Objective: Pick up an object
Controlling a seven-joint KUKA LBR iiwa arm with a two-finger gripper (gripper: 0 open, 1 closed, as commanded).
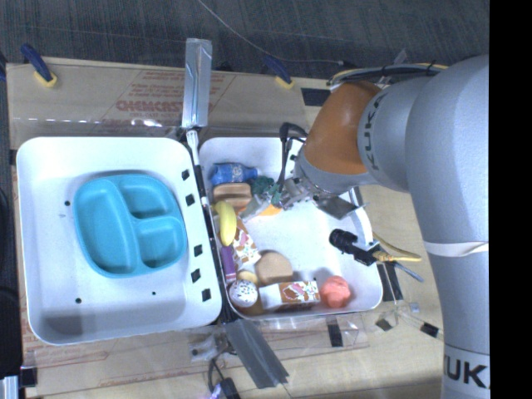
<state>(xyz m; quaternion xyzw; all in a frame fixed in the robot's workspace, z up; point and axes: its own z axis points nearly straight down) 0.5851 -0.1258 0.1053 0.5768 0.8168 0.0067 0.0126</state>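
Towering over everything from the right, the grey KUKA arm with its orange band (pixel 337 135) sits closest to the lens and bends down into the right-hand shallow white bin (pixel 366 260). Next in size, the left-hand white bin (pixel 41 223) carries a blue plastic tray with three compartments (pixel 129 223), well apart from the action.

Pickable items crowd the right bin's left wall and front edge: a blue crinkled packet (pixel 230 173), a brown bun-shaped toy (pixel 232 194), a yellow toy banana (pixel 226 223), a tan bread-like piece (pixel 274 266), a small printed carton (pixel 298 293), a pink round ball-like toy (pixel 335 292) and a white speckled egg-shaped toy (pixel 243 293). All look like light play-food, probably hard, smooth plastic, so rounded pieces may slip; the banana would best be taken across its narrow middle, the carton across its flat sides.

Smallest, the two-finger gripper (pixel 283 194) hangs low at the bin's rear, just beside a small green and orange piece (pixel 268 199). Whether its claw is spread or closed I cannot tell, and nothing is visibly held.
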